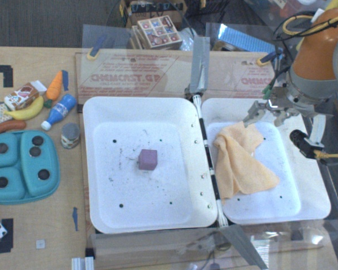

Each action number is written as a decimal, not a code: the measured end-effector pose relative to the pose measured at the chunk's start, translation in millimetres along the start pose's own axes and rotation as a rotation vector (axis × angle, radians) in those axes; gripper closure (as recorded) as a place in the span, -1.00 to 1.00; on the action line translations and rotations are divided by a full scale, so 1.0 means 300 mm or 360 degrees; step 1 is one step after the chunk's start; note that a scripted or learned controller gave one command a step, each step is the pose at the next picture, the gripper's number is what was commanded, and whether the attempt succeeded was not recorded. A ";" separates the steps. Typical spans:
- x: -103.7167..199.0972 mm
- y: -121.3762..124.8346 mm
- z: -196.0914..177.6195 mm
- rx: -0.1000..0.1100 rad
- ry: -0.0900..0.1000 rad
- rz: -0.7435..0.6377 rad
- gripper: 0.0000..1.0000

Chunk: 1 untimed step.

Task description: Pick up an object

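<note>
A small purple cube (147, 159) lies near the middle of the left white bin (104, 117). A crumpled yellow cloth (240, 160) lies in the left half of the right bin (304, 201). My gripper (268, 116) hangs over the back of the right bin, just above the cloth's far right corner. Its two fingers are spread apart with nothing between them. The grey arm with its orange band (318, 44) reaches in from the upper right.
To the left of the bins the bench holds toy food: a banana (25, 109), a carrot (56, 85), a blue bottle (59, 111), a small can (70, 135) and a teal tray (21, 166). A metal divider (199, 72) stands behind the bins.
</note>
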<state>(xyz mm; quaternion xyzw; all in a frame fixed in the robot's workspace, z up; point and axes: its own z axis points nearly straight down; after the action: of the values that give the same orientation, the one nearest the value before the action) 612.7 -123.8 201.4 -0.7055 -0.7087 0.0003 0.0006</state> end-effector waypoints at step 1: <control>-0.186 0.003 0.105 0.0000 0.0000 -0.0176 -1.00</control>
<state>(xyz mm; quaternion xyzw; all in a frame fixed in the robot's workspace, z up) 613.9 -179.4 170.0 -0.6654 -0.7465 0.0004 0.0006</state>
